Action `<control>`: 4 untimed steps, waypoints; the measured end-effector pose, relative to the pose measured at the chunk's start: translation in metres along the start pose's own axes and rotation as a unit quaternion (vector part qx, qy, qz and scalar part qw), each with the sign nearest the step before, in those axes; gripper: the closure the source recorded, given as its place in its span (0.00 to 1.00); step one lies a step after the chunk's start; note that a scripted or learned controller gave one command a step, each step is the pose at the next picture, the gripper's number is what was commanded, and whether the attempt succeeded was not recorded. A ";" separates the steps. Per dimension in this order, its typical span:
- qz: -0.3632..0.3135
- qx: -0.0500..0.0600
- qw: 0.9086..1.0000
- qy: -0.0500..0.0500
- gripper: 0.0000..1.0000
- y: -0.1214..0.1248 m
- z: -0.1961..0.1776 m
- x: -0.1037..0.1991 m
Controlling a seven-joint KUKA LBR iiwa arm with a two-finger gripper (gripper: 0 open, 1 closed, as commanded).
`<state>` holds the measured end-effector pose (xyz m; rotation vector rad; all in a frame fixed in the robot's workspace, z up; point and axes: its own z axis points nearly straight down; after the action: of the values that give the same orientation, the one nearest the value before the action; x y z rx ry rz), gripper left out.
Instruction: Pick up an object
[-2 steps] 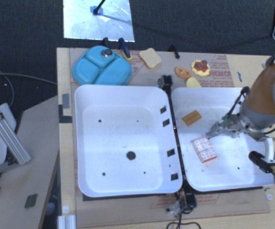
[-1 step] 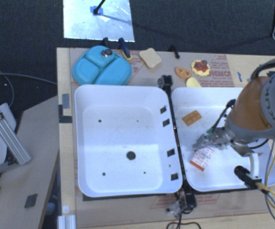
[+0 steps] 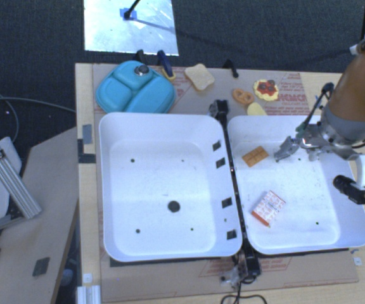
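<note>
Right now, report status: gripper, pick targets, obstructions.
Gripper low over right bin, holding nothing. Orange cracker just to its left, untouched. Red-and-white box lies apart, nearer the front. Nothing between gripper and cracker.

One fixed overhead camera, slanted down, both white bins (image 3: 233,170) framed

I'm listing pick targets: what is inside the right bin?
Inside the right bin lie a tan cracker-like piece and a small red-and-white box. The gripper and arm cover the bin's far right part.
</note>
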<state>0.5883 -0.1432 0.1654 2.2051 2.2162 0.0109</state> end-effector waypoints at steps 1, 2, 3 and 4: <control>-0.002 0.003 1.000 0.002 0.00 0.059 0.083 0.031; -0.002 0.001 1.000 0.002 1.00 0.059 0.067 0.030; -0.003 0.001 1.000 0.002 0.00 0.059 0.067 0.030; 0.002 0.004 1.000 0.002 0.00 0.008 0.079 0.060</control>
<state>0.5969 -0.0841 0.0860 2.2145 2.2187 0.0053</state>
